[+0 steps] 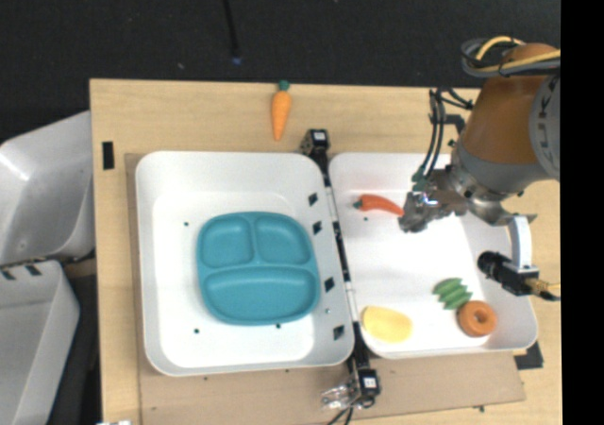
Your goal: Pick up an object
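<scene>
Arm [510, 135]: fat rounded body, orange band up top w/ grey shell below it, grey narrowing toward the wrist. Black cables loop over the top, plus a yellowish one, and more black cables run down the left side. Gripper [415, 212] is small, dark grey metal w/ lighter shiny bits; a white bracket w/ a black cylindrical part sticks out below the wrist.

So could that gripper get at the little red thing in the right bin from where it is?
Probably yes. The gripper hangs right beside the red piece in the right bin, and nothing lies over it. The green piece, orange ring and yellow piece sit well away, near the bin's front edge.
</scene>
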`<state>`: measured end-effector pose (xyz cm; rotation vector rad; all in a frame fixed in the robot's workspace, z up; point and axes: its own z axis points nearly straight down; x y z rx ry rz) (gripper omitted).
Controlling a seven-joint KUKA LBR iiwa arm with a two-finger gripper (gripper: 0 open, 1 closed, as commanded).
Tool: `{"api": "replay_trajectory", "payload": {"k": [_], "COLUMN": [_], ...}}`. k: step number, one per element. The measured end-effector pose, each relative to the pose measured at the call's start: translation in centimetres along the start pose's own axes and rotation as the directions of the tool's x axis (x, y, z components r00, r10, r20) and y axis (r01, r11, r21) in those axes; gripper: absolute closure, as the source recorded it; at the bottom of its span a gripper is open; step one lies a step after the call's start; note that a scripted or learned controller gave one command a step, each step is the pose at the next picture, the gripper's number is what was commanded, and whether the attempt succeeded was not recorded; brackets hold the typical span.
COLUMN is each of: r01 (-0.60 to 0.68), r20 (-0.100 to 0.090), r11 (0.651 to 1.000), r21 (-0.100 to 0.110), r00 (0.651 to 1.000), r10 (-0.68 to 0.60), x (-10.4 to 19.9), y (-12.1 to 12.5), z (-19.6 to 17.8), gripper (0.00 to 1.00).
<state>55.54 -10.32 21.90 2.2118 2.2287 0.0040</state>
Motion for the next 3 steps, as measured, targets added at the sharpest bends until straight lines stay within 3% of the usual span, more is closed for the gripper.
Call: {"api": "replay_trajectory", "payload": {"k": [2,3], "r01": [0.0,0.0], "r20": [0.0,-0.001], "r11": [1.0,1.0], "r21": [0.001,0.004], "r00": [1.0,1.0], "r10": [0.0,0.0], "x": [10.7,15.9], "y": [1.7,0.9], "z": [-1.5,-1.5], "gripper": [1.0,1.0]}}
